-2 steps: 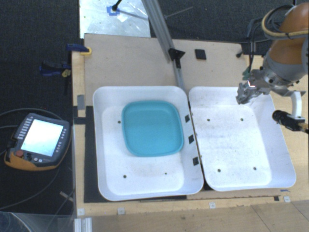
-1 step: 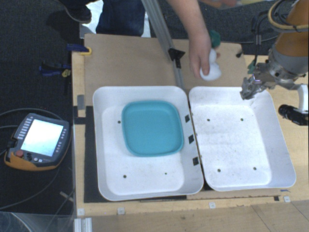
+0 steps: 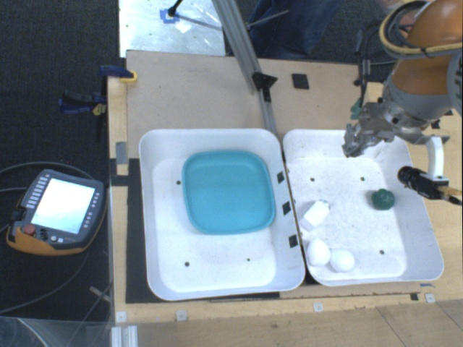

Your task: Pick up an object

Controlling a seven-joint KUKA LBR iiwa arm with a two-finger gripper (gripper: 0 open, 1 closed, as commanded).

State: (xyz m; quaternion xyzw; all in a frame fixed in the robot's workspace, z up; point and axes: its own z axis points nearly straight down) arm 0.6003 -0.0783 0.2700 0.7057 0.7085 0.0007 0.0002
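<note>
Objects for picking lie in the right bin (image 3: pixel 405 266): a dark green ball (image 3: pixel 383 199) at right centre, a white block (image 3: pixel 315 214) and two white eggs (image 3: pixel 330 256) at lower left. The gripper (image 3: pixel 356 144) hovers over the bin's upper edge, well apart; finger state indiscernible. A teal plate (image 3: pixel 228 192) occupies the left bin (image 3: pixel 163 266). A pendant (image 3: pixel 56 212) rests left of the counter (image 3: pixel 188 85), its screen unreadable.

Even, bright overhead light, no hard shadows. Both white bins (image 3: pixel 217 280) wash out near the rims, detail lost. Soft, low-res frame overall; the gripper (image 3: pixel 356 144) is smeared and its fingers unreadable. Faint shadow lies under the gripper on the bin floor. Strong glare on the pendant screen (image 3: pixel 64 207) far left of the gripper. Dark floor is noisy.
</note>
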